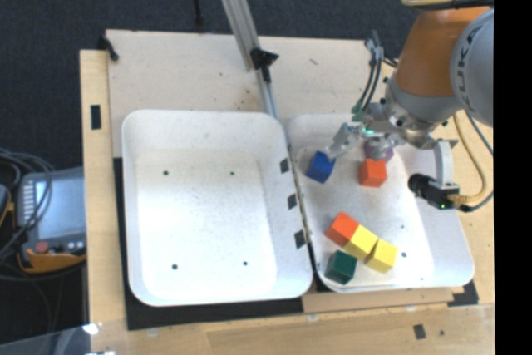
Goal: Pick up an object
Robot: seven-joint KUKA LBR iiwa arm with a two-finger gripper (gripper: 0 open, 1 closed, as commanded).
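1. The bench (191, 66) carries two shallow white bins side by side: the left bin (208, 208) and the right bin (432, 253).
2. The grey arm with its orange band (432, 54) reaches in from the right and hangs over the far part of the right bin.
3. The gripper (370, 147) sits below the wrist, above the far end of the right bin. One pale finger angles down toward the left, and a darker part lies just above the orange block. Whether the gripper is wide or narrow cannot be told from this slant.
4. An orange block (373, 172) lies in the right bin directly under the gripper; whether the gripper touches it cannot be told.
5. A blue block (320, 167) lies to the left of the orange one, near the bin's left wall, just below the tip of the angled finger.
6. Nearer the camera, a cluster of blocks rests in the same bin: an orange-red block (342, 228), a yellow block (362, 242) touching it, and a second yellow block (382, 254) beside that, forming a slanted row.
7. A dark green block (341, 266) sits just in front of the row, at the bin's near-left corner.
8. A slanted metal rail (237, 0) rises from the bench behind the bins.
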